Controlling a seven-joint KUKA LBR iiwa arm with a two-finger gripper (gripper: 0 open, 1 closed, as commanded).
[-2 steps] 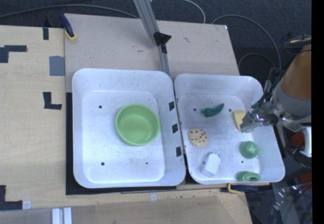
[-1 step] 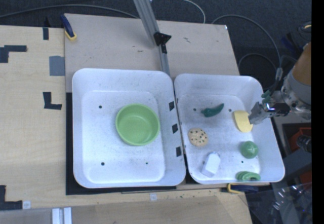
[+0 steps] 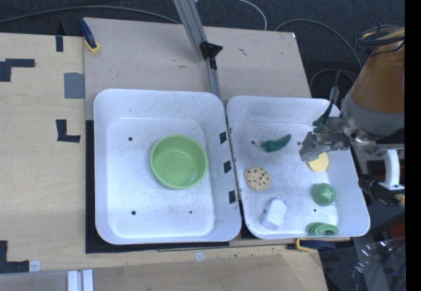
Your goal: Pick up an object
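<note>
Bins side by side on the bench: we log the left bin (image 3: 112, 151) holding a green bowl (image 3: 178, 162) near its middle, upright, well apart from the walls. The right bin (image 3: 243, 118) carries the small items. We note a dark green curved piece (image 3: 276, 144) toward the far left part of it, a speckled cookie (image 3: 257, 178) nearer and just left of centre, a white block (image 3: 274, 212) nearer still, a round green object (image 3: 323, 194) on the right side, and a green ring-like piece (image 3: 321, 229) against the near right rim. A yellow object (image 3: 319, 164) lies on the right side, just far of the round green one. The arm comes in from the right, and the gripper (image 3: 314, 149) sits low over the bin, directly beside and partly over the yellow object. We cannot tell how the claw is set, nor whether it touches the yellow object.
</note>
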